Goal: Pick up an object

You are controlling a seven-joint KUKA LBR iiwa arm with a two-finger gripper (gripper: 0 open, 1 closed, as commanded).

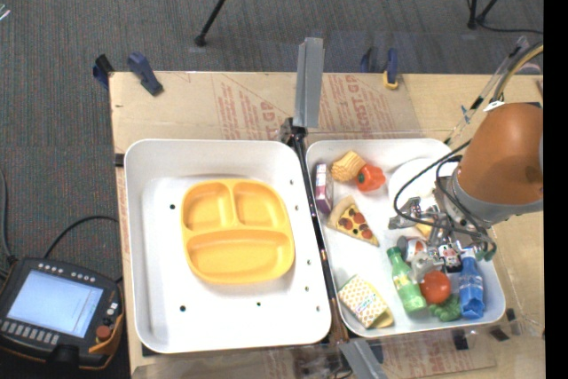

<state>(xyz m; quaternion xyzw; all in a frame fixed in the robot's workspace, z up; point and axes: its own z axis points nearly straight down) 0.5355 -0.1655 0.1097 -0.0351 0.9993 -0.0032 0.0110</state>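
Hiding the claw [441, 255], the arm [497, 160] covers the right bin [408, 143].

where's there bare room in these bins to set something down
Left bin: bare floor all around the yellow tray, widest along the front and left. Right bin: a small patch between pizza slice, green bottle and waffle. Crowded under the gripper, near tomato and blue bottle.

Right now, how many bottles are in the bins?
2, both in the right bin: a green bottle and a blue bottle, near the front. The arm may hide others.
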